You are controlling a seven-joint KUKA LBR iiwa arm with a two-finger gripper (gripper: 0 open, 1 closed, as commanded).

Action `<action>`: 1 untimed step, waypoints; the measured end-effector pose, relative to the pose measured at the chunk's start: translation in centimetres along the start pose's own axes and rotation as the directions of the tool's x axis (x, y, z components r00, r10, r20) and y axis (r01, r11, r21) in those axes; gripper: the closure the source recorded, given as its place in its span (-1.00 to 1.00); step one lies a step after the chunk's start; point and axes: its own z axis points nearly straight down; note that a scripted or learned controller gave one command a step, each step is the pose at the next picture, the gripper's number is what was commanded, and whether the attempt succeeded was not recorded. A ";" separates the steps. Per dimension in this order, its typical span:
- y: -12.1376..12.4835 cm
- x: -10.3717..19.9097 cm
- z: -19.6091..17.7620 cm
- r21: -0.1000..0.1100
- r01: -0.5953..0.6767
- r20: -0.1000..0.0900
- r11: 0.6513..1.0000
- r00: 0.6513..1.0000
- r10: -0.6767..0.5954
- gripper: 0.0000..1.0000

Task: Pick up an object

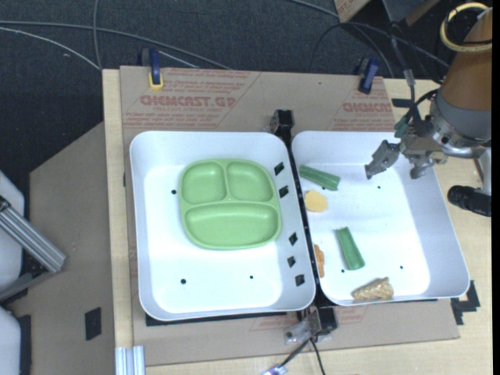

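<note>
My gripper (401, 162) hangs over the upper right part of the right bin (430, 233), its two fingers spread apart with nothing between them. In that bin lie a green stick (319, 177) near the top left, a small yellow round piece (316, 201) below it, a second green stick (349, 248) in the middle, and a tan crumbly piece (373, 290) at the front edge. A small orange piece (319, 259) lies by the left wall. All of them sit left of and below the gripper.
The left bin (156, 280) holds a green divided plate (230, 203). A black divider with clips (291, 201) runs between the bins. Blue clamps (156, 69) (367, 74) hold the board at the back. Cables trail behind the bench.
</note>
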 end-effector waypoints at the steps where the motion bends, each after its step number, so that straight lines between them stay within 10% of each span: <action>1: 0.2 0.0 -0.6 -0.012 0.003 0.002 1.000 1.000 -0.003 -1.00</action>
